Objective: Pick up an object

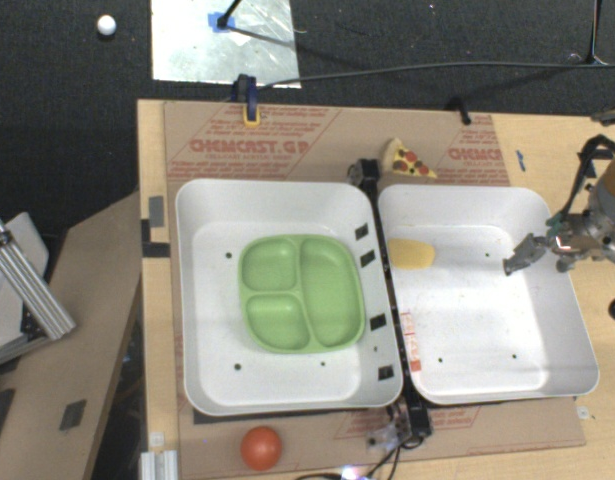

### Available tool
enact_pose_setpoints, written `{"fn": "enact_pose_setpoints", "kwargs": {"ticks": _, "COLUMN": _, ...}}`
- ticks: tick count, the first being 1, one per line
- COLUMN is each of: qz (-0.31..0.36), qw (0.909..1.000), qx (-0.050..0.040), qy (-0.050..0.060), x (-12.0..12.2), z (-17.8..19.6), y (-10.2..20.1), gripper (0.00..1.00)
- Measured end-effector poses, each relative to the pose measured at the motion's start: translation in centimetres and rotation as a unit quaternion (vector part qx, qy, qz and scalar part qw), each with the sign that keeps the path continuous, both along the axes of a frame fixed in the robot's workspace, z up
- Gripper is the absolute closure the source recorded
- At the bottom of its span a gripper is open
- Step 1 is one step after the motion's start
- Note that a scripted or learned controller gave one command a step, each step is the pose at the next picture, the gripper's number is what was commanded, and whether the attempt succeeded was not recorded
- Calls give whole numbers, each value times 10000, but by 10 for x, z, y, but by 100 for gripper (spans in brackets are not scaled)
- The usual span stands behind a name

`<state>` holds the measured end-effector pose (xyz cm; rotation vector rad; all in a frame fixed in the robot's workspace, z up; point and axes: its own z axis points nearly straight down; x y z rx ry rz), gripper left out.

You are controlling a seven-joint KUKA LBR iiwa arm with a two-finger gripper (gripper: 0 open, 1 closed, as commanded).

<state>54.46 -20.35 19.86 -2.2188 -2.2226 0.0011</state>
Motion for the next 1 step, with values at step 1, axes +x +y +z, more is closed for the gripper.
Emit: {"fn": "enact_pose_setpoints", "kwargs": {"ticks": 1, "qz": -1, "qw": 10000, "qx": 1, "qy": -4, "x": 0, "z": -44, "y": 8, "gripper": 0}}
